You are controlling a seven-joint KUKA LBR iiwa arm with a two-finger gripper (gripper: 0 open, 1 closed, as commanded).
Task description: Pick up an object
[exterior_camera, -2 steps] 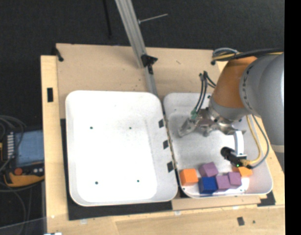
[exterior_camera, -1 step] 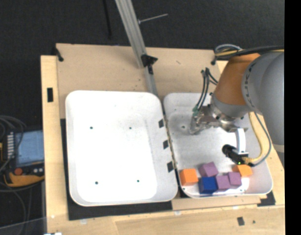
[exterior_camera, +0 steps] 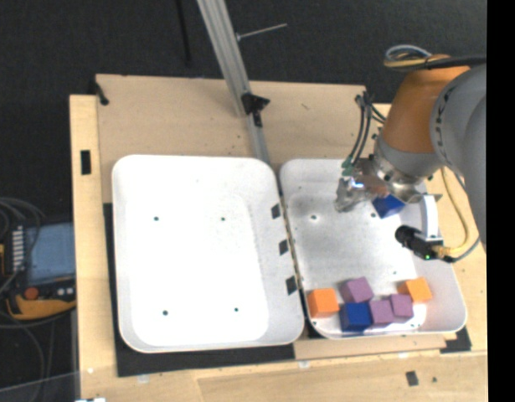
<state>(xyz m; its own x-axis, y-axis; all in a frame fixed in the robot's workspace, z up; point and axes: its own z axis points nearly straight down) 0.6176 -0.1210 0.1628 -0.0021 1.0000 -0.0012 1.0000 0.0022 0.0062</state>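
my gripper (exterior_camera: pixel 352 193): over right bin's (exterior_camera: pixel 324 249) far end | jaw state: cannot tell | blue block (exterior_camera: pixel 388 206): just beside my gripper

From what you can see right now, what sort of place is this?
Probably a robotics lab bench set up for pick-up trials: a robot arm over two white bins, coloured blocks in the right bin, and a control pendant with cables.

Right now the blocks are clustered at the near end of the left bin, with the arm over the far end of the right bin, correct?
Not quite. In the camera view the blocks cluster at the near end of the right bin, not the left. The arm is over that same bin's far end.
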